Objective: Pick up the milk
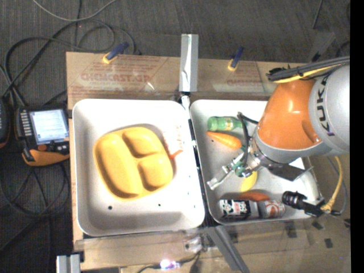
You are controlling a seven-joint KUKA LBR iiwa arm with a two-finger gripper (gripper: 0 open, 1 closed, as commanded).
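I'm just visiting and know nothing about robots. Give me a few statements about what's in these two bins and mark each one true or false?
1. A yellow divided tray lies in the left bin. True.
2. The green bottle sits in the left bin. False: it is in the right bin, near its far edge.
3. A carrot lies just beside the green bottle. True.
4. The milk carton stands upright in the middle of the left bin. False: it lies on its side along the near wall of the right bin.
5. The end effector hangs over the right bin. True.
6. The arm's band above the wrist is blue. False: it is orange.
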